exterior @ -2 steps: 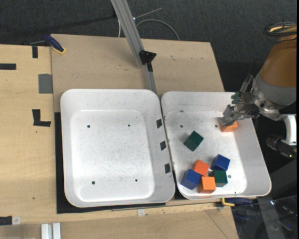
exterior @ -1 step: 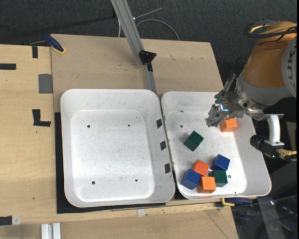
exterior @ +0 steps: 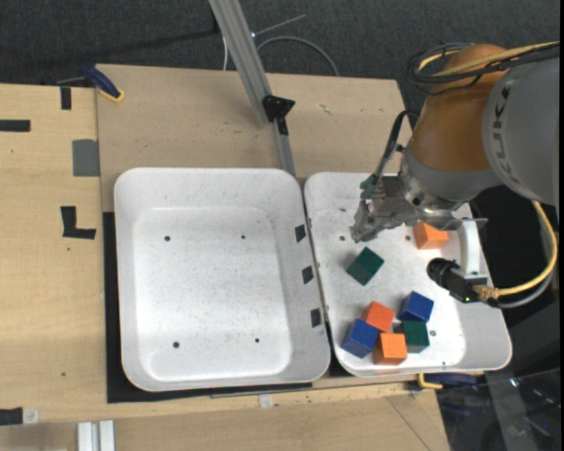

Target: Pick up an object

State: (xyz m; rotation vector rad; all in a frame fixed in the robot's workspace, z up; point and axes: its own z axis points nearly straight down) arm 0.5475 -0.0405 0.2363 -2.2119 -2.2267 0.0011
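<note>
Seven unlabelled blocks lie in the right bin (exterior: 484, 350); hand (exterior: 367, 233) state unclear above the dark green block (exterior: 365, 267).

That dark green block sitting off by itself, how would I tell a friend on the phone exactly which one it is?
Look at the right-hand white bin, the one the grey arm reaches over. Just below the gripper, near the bin's middle, lies a dark green block. Another green block sits packed in a cluster with blue and orange ones nearer the bin's front edge; this one lies alone, touching nothing.

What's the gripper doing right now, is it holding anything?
Gripper: above the right bin, just over the green block; whether it is open or closed cannot be told.
</note>
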